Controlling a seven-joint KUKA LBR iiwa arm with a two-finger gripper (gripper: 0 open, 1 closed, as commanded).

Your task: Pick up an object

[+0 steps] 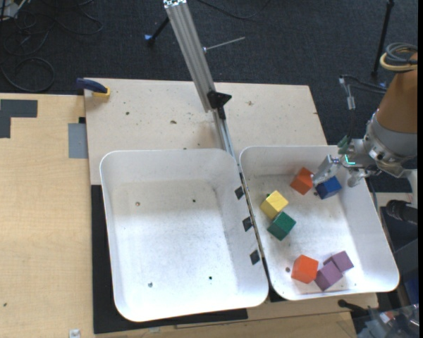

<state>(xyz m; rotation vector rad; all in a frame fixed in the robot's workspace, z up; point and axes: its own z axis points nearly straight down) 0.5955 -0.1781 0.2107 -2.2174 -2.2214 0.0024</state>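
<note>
My gripper (342, 173) hangs over the far right corner of the right bin (381, 238), open, with its two fingers apart. A blue cube (328, 188) sits just in front of the left finger (328, 166), touching or nearly touching it, and is not clasped between the two. An orange cube (302, 182) lies right beside the blue one on its left. Mid-bin are a yellow cube (274, 203) and a green cube (282, 225). Near the front wall lie another orange cube (305, 268) and two purple blocks (333, 269).
The left bin (120, 189) adjoins the right one along a shared wall with black clips (247, 222). A slanted aluminium post (197, 65) rises behind the bins. The arm's grey wrist (391, 143) overhangs the right bin's far right rim.
</note>
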